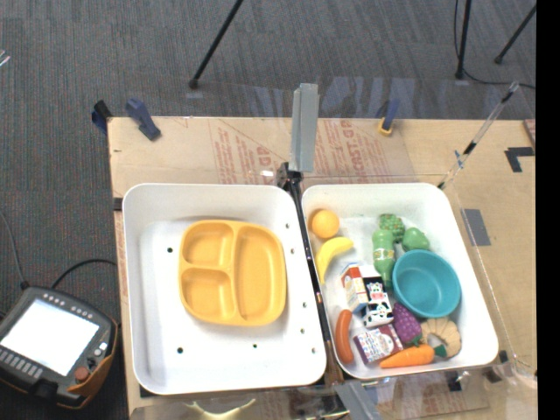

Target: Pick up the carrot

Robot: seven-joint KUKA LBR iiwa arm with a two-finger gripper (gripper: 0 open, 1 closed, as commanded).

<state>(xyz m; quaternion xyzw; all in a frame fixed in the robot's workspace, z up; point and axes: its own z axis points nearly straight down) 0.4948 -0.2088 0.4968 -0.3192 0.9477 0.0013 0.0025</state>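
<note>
The carrot (409, 356) is small and orange with a green top. It lies flat near the front edge of the right bin (448, 201), pointing left. It touches a purple grape bunch (406, 324) behind it and a pink-and-white packet (374, 344) at its tip.
The right bin also holds a teal bowl (426, 283), an orange (325, 223), a banana (331, 255), green vegetables (389, 237), small cartons (366, 294) and a red sausage (344, 335). The left bin (144, 261) holds a yellow divided tray (233, 271). A tablet (51, 341) sits at the lower left.
</note>
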